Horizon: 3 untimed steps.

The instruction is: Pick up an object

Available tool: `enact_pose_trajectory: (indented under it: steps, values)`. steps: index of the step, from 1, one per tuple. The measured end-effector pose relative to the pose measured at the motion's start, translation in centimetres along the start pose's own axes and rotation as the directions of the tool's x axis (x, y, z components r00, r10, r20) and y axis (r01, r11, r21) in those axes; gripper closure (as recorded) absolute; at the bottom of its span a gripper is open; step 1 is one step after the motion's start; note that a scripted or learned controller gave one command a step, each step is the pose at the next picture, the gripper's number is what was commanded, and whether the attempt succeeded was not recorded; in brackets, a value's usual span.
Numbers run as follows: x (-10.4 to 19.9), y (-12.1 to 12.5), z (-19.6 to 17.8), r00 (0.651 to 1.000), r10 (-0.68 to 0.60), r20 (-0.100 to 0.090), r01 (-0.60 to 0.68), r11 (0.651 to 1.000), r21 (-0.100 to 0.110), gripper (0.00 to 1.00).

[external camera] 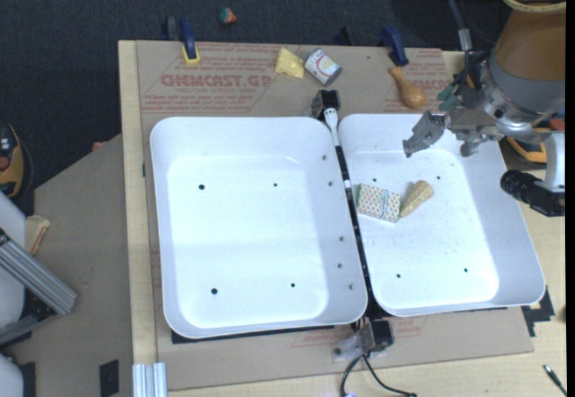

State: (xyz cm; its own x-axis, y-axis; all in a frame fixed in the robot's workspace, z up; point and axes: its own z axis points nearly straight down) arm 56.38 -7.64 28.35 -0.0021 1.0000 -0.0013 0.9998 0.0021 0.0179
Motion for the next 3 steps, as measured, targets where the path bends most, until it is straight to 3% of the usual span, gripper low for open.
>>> enact_pose_trajectory:
  steps: [1, 2, 3]
  values:
    - [3.1, -1.9, -22.4, 1.0, -0.002, -0.001, 0.002, 1.0, -0.005, 0.0]
    - [3.1, -1.9, -22.5, 1.0, 0.001, 0.001, -0.001, 1.0, 0.011, 1.0]
    - [19.1, -1.5, -13.8, 1.0, -0.015, -0.005, 0.015, 0.999, 0.029, 1.0]
